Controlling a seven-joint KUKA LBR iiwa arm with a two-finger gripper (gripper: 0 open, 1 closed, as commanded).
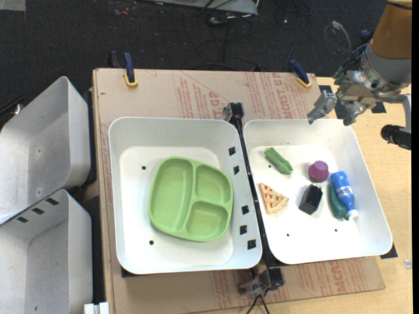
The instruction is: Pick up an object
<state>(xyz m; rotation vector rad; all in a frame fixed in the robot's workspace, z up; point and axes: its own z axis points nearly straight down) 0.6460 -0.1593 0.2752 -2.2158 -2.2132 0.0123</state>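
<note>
Above the far rim of the right-hand shallow white bin, the grey two-finger gripper hangs spread and empty, its arm cut off at the frame edge. Nearest below its fingers lies a small green pod-shaped toy, with a round purple toy just beyond.

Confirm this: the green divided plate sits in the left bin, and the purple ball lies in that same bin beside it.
Wrong on the ball. The camera view shows the green divided plate in the left bin, but the purple ball lies in the right bin, near the blue bottle.
</note>
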